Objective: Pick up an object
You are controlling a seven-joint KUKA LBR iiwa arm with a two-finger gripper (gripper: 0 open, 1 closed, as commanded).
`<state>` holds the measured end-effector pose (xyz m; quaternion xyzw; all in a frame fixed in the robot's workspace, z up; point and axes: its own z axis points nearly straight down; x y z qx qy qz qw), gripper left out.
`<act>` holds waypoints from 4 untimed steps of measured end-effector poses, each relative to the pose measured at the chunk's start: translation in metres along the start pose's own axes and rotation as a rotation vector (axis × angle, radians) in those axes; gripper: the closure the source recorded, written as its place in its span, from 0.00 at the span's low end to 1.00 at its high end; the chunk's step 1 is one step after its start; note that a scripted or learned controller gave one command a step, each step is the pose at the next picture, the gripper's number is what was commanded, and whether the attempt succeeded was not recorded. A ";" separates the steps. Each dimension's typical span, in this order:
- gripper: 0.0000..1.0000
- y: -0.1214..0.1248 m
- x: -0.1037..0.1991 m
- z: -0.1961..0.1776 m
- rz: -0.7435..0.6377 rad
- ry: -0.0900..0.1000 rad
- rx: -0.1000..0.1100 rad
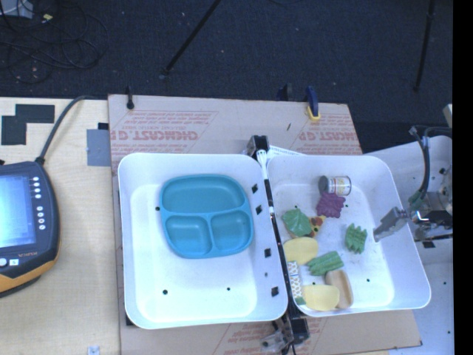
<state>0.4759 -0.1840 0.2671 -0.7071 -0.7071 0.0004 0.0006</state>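
The gripper (389, 224) hung over the right bin's (392, 176) right edge, its finger state impossible to tell, while the toys lay apart from it, the green one (355, 238) nearest.

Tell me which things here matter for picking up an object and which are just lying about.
Part of the job:
gripper, at the right bin's right edge
can
purple toy
green toys
yellow pieces
hot dog
right bin

Just lying about:
blue divided plate in the left bin
handheld control pad
cardboard sheet
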 end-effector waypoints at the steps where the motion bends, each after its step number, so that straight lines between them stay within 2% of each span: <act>1: 0.00 0.045 -0.021 0.109 -0.001 0.004 0.010; 2: 0.00 0.073 -0.008 0.181 -0.001 0.001 -0.001; 3: 1.00 0.073 -0.010 0.168 0.005 0.003 0.000; 4: 1.00 0.097 0.088 0.084 -0.010 0.004 -0.008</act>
